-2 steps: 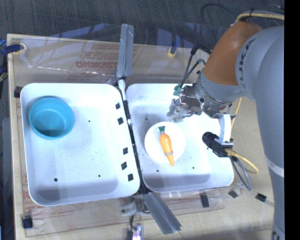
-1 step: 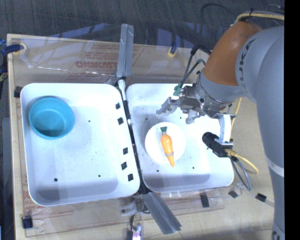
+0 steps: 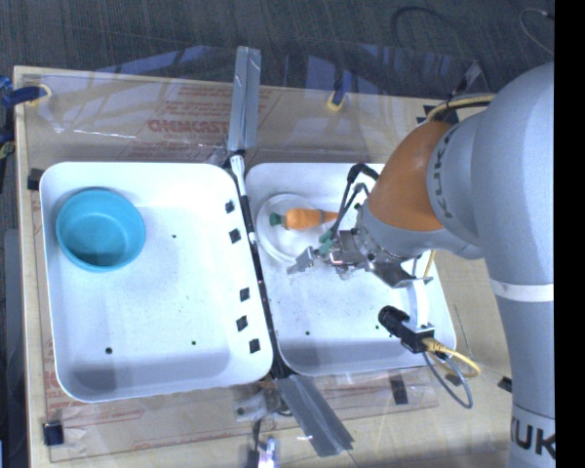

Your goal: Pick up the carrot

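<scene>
Carrot lying in clear dish, right bin | hand just beside it | finger state unclear

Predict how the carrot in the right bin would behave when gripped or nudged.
The carrot looks small, rounded and tapered, so it would probably roll or swivel. It seems stiff and light. Lying in a shallow white dish, it may slide against the curved rim.

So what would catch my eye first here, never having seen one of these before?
Probably the big grey arm with its orange band, reaching in from the right over the right-hand bin. Next, the bright blue bowl in the far left corner of the left bin. Then the small orange carrot on a white dish, just beside the pincer.
</scene>
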Action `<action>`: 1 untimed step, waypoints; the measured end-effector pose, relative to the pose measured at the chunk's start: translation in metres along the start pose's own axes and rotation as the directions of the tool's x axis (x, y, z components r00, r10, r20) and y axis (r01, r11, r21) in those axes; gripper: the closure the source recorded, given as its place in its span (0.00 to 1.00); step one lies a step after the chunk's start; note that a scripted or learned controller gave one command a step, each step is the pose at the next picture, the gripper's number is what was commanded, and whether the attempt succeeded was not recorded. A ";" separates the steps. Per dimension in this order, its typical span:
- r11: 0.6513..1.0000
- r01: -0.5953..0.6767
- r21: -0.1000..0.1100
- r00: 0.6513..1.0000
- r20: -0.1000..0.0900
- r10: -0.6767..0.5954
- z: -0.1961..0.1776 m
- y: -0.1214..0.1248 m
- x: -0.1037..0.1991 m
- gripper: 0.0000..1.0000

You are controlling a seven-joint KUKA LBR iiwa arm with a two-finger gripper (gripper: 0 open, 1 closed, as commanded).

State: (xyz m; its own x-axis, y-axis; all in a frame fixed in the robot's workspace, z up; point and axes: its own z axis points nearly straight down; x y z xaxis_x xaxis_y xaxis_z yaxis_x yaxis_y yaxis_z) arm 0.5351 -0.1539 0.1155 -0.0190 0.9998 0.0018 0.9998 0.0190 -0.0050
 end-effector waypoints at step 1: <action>0.980 -0.200 -0.004 0.980 0.001 0.200 -0.055 0.056 -0.056 0.00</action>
State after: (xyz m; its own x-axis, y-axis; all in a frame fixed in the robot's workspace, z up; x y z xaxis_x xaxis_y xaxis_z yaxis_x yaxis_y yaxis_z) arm 0.5926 -0.2086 0.1702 0.1815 0.9834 -0.0001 0.9834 -0.1815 -0.0010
